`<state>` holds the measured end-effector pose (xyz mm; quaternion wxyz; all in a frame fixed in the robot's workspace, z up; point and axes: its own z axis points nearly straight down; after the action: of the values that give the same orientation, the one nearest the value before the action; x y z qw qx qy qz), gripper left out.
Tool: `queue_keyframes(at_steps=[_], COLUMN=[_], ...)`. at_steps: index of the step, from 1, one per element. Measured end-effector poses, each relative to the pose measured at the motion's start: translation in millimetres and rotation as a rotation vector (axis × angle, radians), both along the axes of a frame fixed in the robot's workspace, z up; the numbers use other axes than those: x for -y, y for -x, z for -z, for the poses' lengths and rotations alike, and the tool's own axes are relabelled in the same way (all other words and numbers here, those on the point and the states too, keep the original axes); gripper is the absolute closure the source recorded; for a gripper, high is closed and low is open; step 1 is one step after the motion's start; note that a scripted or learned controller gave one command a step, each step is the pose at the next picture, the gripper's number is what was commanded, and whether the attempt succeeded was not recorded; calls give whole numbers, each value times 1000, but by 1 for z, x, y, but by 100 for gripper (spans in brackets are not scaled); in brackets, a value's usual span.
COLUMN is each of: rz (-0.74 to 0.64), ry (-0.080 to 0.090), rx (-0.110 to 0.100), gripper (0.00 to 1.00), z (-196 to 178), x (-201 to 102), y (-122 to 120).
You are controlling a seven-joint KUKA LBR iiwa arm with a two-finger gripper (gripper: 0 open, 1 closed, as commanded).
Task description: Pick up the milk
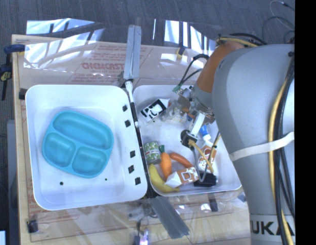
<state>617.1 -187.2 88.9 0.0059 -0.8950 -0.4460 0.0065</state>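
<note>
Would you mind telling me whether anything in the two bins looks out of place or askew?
Mildly: the small carton lies tipped on its side in the right bin, jumbled with the banana and carrot. The blue tray sits flat.

The floor (71,4) is dark grey carpet. On it stands a brown bench (71,60) with red letters and a shiny clear cover. Bright light shines off the cover at the back. Black cables (283,9) lie at the top right.
</note>
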Motion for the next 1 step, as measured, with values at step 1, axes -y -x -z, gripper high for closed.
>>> queue_keyframes(at_steps=[1], rz=[-15], ry=[-1], rx=[3], gripper=[100], z=[-9], x=[-5], y=[-4])
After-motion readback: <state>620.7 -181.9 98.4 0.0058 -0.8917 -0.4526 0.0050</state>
